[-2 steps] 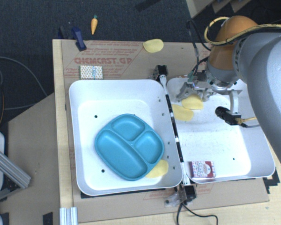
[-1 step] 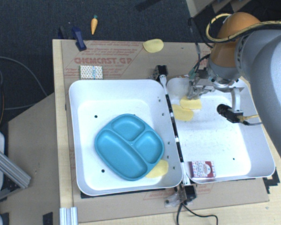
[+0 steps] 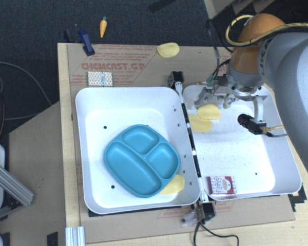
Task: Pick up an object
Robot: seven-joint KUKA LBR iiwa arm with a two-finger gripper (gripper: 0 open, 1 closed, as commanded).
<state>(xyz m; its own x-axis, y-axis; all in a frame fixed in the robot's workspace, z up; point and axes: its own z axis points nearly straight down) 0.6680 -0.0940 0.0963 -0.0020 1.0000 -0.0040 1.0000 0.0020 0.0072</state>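
Two white bins: left [image 3: 87, 137] holds blue tray [image 3: 141, 159]; right's end effector [image 3: 215, 100], grip unclear, over yellow pieces [image 3: 205, 117].

A robotics lab or test bench, seen from above. A grey industrial arm [image 3: 292, 70] with an orange band reaches over two white bins [image 3: 92, 111] set on a bare board [image 3: 118, 65] printed with red lettering. Loose black cables [image 3: 20, 81] and aluminium framing [image 3: 10, 186] lie on the dark carpet [image 3: 41, 14] around it.

Two white bins [image 3: 87, 137], one blue divided plate [image 3: 141, 160], four pale yellow pieces [image 3: 201, 123] (one outside the bins), one small carton [image 3: 220, 185]
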